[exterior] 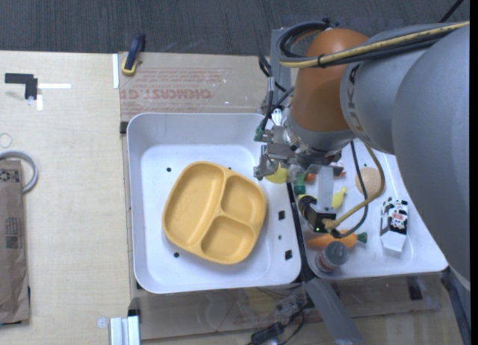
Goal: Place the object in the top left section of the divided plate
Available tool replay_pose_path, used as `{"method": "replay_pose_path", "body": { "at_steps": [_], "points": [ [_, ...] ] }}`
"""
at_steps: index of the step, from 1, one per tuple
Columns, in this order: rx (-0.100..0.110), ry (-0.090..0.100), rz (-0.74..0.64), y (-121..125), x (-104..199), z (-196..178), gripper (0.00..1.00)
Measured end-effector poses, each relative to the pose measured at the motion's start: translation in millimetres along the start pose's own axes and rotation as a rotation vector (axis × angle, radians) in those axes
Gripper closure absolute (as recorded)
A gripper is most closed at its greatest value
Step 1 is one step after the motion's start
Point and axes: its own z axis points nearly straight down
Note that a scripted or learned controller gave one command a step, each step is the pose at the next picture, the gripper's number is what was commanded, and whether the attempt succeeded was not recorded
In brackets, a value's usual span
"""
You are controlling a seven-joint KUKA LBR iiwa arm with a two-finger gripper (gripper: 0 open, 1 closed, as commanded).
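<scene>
Under the arm's wrist, at the divider between the two bins, a small yellow object (277,175) peeks out just below the gripper (270,166). It lies at the right edge of the left bin (142,209), touching or nearly touching the gripper's dark metal parts. Whether it sits between the fingers or merely beneath them cannot be told, and whether the pincer is wide or narrow cannot be told either, since the wrist hides it.

Left of that, the plate (215,211) lies flat in the middle of the left bin, tan-yellow, with three sections: one long section on its left side and two smaller ones on its right. All three sections look bare. The plate is apart from the yellow object, its nearest rim just below and left of the gripper.

The arm (407,104) comes in from the right, its orange band (325,86) above the wrist, and covers much of the right bin (426,258). In that bin's visible part lie a carrot (334,240) near the divider, a round dark-capped item (331,257) just below it, a banana-like yellow piece (338,198), a tan egg-shaped thing (367,181), and a small white carton (394,225) with black patches, at the right.

Behind the left bin lies a cardboard sheet (179,86) with red print.
</scene>
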Motion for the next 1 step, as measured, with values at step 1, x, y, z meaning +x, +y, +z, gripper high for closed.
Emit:
{"method": "replay_pose_path", "body": {
  "at_steps": [1],
  "points": [
    [-0.002, 0.0, -0.11, 13.8, 17.9, -0.6, 1.0]
  ]
}}
